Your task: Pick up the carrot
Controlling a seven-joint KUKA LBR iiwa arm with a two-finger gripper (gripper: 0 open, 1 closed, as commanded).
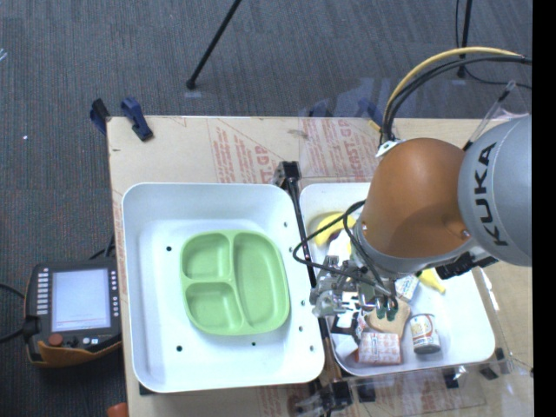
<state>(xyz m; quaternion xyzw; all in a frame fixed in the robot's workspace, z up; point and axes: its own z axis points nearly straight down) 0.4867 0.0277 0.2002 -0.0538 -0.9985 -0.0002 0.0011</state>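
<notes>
Dark grey carpet surrounds a brown cardboard-topped bench [217, 142], with a tripod leg [217, 33] slanting across the floor beyond it and a teach pendant [76, 307] lying on the floor off the bench's left edge. Two blue clamps [130, 117] sit at the bench's far left corner.

On the bench, the left bin [148, 207] carries a light green divided plate [234, 282] with three compartments, lying near the bin's middle. The right bin [473, 337] sits just beside it, the two touching along their shared edge. The arm [417, 202], orange-banded above the wrist, covers most of the right bin's far half. Its gripper [352, 298] hangs low over the right bin's left side, near the dividing edge; the fingers are lost in a tangle of metal and cables, so how far the jaws stand apart cannot be told, nor whether they have hold of anything.

A yellow banana [323, 226] peeks out at the bin's far left. A small can [423, 333] and a red-and-white packet [379, 347] lie near the near edge. No carrot can be made out with certainty.
</notes>
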